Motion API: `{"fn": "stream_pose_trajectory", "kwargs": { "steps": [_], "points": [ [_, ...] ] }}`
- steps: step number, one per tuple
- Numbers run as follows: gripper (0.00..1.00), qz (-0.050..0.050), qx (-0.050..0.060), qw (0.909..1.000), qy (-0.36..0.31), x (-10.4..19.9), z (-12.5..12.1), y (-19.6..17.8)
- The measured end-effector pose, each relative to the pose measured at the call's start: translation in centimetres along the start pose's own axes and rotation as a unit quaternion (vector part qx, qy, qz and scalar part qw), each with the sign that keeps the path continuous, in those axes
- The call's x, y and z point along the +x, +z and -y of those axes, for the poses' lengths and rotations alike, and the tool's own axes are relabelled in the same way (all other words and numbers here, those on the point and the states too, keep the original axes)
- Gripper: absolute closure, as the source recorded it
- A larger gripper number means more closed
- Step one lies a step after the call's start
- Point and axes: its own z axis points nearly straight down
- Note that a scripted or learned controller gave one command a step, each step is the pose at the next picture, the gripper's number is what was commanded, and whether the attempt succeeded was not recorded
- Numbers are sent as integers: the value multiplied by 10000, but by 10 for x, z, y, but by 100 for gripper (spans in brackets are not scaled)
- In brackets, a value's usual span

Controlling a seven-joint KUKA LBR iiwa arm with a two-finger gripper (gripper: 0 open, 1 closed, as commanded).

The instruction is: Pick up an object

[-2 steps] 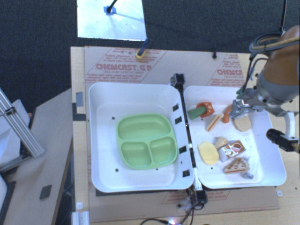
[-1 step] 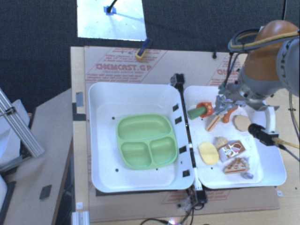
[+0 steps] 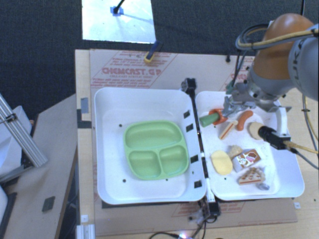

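While the arm (image 3: 279, 54) hangs over the upper part of the right bin (image 3: 289, 180), I log the lot as follows.

Left bin (image 3: 107, 133), centre of frame: one green divided tray (image 3: 154, 148), lying flat.

Right bin, upper area: a carrot-like piece, orange with a green end (image 3: 210, 117); a sausage (image 3: 244, 119); a small striped wedge (image 3: 227, 130); a pale round piece (image 3: 255, 130).

Right bin, lower area: a yellow potato-like lump (image 3: 221, 162); a small pale piece (image 3: 235, 151); a red-and-white packet (image 3: 247, 158); a slice of pizza (image 3: 250, 176).

Gripper (image 3: 230, 106): low over the carrot and sausage cluster. Whether the fingers are spread or clenched, I cannot tell; the wrist hides them. Nothing is seen between them.

Handling note, my judgement: the likely target is the carrot piece, just under the wrist. The cluster is crowded, so I would centre on one piece, align across its narrow width, and descend straight. Risk: nudging the sausage or wedge, or pinching two at once.
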Motion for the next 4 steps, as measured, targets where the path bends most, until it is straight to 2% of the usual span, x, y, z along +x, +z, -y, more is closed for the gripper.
{"fn": "stream_pose_trajectory", "kwargs": {
  "steps": [1, 3, 4],
  "points": [
    [100, 5, 11, 10000, 28, -5, 12, 1],
    [100, 4, 3, 10000, 8, 4, 11, 2],
    [100, 6, 9, 10000, 31, -8, 12, 15]
  ]
}}
